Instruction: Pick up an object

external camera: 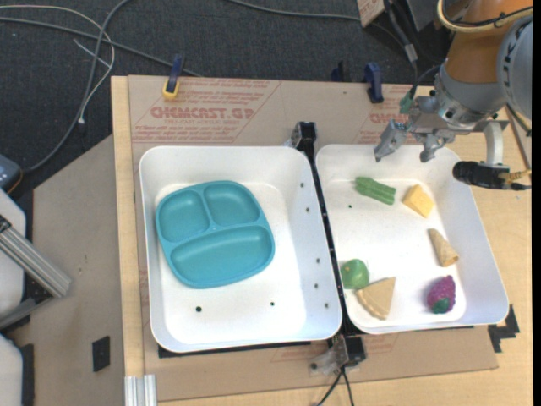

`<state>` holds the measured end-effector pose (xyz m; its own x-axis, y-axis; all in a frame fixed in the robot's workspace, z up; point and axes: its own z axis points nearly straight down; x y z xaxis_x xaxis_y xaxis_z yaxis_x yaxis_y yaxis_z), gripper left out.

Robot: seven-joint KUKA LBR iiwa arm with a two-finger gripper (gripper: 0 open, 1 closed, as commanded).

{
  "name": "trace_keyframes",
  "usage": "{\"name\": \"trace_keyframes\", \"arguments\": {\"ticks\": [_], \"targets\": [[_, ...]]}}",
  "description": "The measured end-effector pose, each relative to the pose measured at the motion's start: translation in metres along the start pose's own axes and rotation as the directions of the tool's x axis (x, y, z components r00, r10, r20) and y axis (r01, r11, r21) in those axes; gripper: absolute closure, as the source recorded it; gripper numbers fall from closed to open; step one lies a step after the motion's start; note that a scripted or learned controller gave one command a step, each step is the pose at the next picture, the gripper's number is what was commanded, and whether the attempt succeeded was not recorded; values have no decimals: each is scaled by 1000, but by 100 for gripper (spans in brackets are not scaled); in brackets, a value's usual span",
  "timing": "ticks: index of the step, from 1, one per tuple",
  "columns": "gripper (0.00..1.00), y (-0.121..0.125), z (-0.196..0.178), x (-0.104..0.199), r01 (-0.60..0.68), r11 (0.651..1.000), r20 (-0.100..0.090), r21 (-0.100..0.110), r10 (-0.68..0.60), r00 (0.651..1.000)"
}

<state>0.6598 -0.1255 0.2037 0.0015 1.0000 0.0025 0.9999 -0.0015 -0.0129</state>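
Observation:
My gripper [409, 146] hangs open over the far edge of the right bin [473, 227], its two grey fingers spread apart with nothing between them. Just below it lie a green pickle-shaped piece [374, 190] and a yellow cheese wedge [418, 200]. Further toward the front of the same bin are a tan cone [443, 248], a purple grape bunch [440, 293], a green apple-like piece [355, 271] and a tan sandwich triangle [377, 297].
The left bin [161, 311] holds a teal divided plate [215, 232]. A black clamp [303, 134] sits at the seam between the bins. Blue clamps [175, 74] [373, 81] grip the cardboard's far edge. Cables run across the dark floor.

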Motion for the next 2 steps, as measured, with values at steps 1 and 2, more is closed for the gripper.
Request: {"name": "trace_keyframes", "arguments": {"ticks": [1, 2], "targets": [[0, 2, -6, 0, 2, 1000, 1, -11, -2, 1000], [0, 3, 39, 7, 3, 1000, 1, -5, -3, 1000]]}}
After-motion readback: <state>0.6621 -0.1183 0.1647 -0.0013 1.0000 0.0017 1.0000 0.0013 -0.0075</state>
